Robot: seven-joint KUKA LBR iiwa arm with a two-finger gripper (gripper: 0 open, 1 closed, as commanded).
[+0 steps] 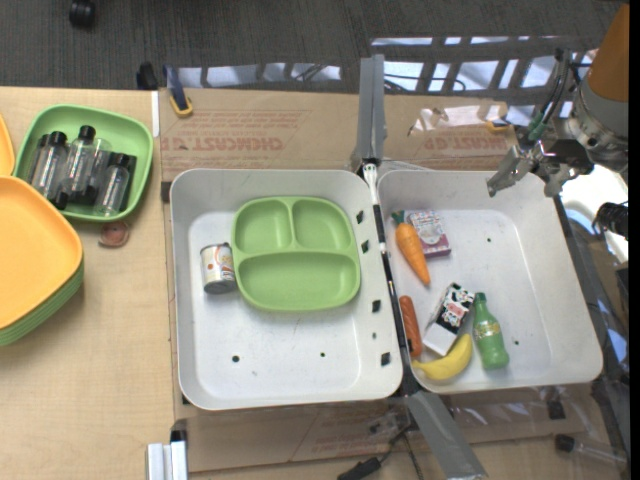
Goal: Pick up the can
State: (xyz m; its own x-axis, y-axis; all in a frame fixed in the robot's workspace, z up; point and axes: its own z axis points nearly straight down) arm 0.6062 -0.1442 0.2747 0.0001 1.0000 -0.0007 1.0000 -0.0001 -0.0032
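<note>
View from above the bench, showing two white bins side by side. The can (pixel 217 268) lies on its side in the left bin (pixel 290 368), near that bin's left wall and touching, or very nearly touching, the left edge of the green divided plate (pixel 297 253); its long axis runs roughly along the bin's near-far direction, with the printed label facing up. The gripper (pixel 525 168) hangs over the far right corner of the right bin (pixel 540 298), so the can lies well apart from it, across the whole right bin, the central divider and the plate, toward the left and slightly nearer the camera. The two fingers appear spread apart with nothing between them, though they are small and partly lost among cables. The arm (pixel 605 88) enters from the upper right, its wrist held above the bin rim rather than down inside it. The right bin holds a carrot (pixel 412 250), a small pink packet (pixel 428 231), a banana (pixel 446 361), a green bottle (pixel 488 333) and a small black-and-white carton (pixel 450 313), none of which concerns the task. The approach likely calls for a long leftward traverse, then a descent with the fingers set across the can's short width; the adjacent plate leaves little room on that side.
</note>
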